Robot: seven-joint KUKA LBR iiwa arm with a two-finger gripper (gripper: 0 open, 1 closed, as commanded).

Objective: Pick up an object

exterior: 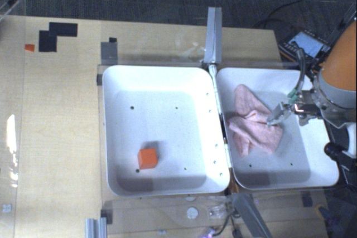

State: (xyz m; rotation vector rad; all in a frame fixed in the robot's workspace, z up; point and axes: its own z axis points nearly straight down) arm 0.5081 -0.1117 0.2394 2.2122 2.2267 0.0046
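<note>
A crumpled pink cloth (250,126) lies in the right bin (318,167), towards its left half. My gripper (276,118) reaches in from the right and its tip sits at the cloth's right edge, touching or just above the fabric. A small orange block (148,158) rests in the left bin (167,86), near its front left area, far from the gripper.
A metal divider post (212,36) stands at the back between the two bins. The arm's grey body and orange band (340,64) hang over the right bin's right side. Black marks (54,35) and a small orange tag (29,48) sit on the bench at far left.
</note>
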